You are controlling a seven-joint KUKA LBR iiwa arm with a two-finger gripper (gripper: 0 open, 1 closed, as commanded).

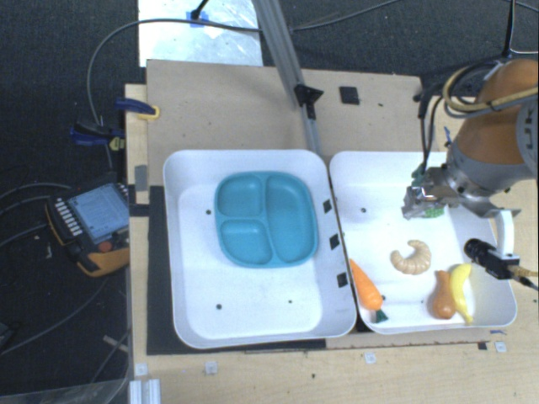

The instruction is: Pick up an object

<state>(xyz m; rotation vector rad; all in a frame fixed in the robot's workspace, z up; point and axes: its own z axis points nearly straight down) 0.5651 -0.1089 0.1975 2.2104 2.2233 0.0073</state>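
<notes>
End effector point(418, 202) low in the right bin point(370, 171), over something green point(433, 211), apparently attempting a grasp; its state cannot be told. Shrimp point(412, 257) lies nearer.

You'll find no readable text, no brand, number or sign anywhere, the small black patches on the desk point(253, 99) are blank, the handheld unit point(93, 217) at left has a screen too blurred to read
</notes>
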